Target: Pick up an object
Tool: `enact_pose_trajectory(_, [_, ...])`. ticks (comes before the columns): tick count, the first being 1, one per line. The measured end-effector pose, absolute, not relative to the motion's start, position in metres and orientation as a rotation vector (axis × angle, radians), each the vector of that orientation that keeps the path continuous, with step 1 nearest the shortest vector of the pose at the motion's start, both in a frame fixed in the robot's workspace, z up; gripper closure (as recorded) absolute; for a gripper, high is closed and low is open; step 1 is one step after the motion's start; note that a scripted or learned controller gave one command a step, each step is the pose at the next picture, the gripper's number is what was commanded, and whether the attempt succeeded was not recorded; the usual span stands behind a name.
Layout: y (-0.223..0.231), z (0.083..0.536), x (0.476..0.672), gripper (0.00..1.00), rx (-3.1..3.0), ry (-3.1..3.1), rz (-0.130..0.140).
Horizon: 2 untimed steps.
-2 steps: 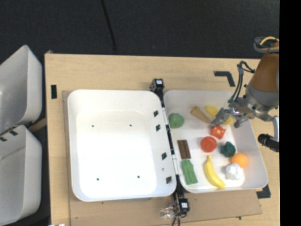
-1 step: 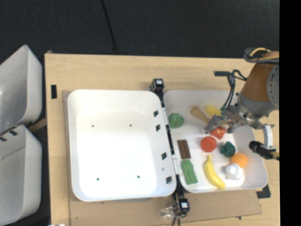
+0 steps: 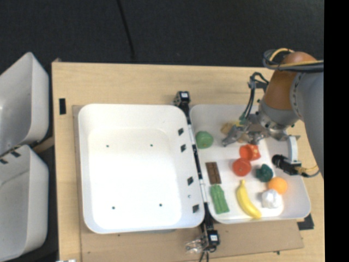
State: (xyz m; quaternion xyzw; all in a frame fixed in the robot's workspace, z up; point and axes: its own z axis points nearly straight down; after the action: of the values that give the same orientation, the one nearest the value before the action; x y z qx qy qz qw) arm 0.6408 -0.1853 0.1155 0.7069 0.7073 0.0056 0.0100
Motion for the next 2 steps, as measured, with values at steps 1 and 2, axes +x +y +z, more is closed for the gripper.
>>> enact_pose_trajectory(1, [-0.1869,0.1154,0.6482,0.0,2.203,2.207,0.016])
enact_pose_trajectory(2, [-0.19,0.1154,0.6506,0.0,2.199,2.207,0.015])
